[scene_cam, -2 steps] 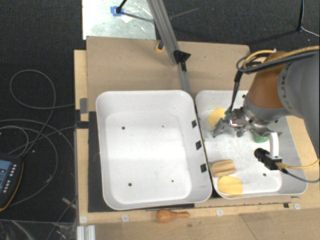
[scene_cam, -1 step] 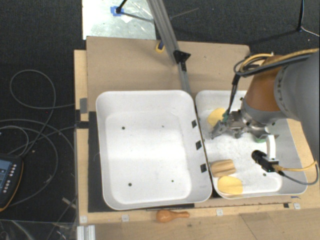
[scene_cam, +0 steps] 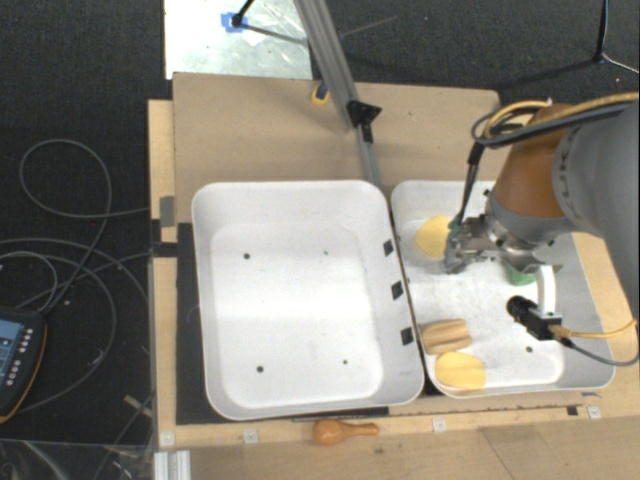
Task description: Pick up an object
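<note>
Claw (scene_cam: 458,256) hangs low in the right bin (scene_cam: 575,368), just beside a pale yellow ball (scene_cam: 432,236) at its ten o'clock; whether it is open or closed cannot be told. Centring over the ball before closing would likely help. The bin's left wall sits close by. More open floor lies toward five o'clock, before the tan block (scene_cam: 446,334) and yellow disc (scene_cam: 460,371).

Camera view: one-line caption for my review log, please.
KUKA arm's claw low in the right bin beside a yellow object; a tan block and yellow piece lie nearer.
</note>
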Motion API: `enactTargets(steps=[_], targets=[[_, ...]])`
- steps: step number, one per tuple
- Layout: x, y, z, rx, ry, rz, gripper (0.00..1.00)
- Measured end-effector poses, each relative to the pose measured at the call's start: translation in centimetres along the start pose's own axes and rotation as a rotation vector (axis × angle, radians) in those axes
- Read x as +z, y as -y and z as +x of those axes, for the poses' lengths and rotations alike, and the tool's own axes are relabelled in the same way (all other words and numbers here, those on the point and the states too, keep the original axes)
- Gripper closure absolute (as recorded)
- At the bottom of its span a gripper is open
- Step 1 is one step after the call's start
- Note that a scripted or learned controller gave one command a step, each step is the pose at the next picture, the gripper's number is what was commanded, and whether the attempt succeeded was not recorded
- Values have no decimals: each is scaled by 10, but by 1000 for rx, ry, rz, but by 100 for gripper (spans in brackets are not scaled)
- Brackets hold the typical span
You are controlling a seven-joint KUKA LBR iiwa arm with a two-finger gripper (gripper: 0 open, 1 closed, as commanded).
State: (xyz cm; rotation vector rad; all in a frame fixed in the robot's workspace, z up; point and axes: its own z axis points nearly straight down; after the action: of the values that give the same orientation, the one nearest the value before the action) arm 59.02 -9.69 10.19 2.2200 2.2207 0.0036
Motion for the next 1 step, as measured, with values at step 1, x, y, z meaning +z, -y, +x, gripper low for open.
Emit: enactTargets(steps=[1], targets=[[-43, -4, -1, -3, 1, -2, 100]])
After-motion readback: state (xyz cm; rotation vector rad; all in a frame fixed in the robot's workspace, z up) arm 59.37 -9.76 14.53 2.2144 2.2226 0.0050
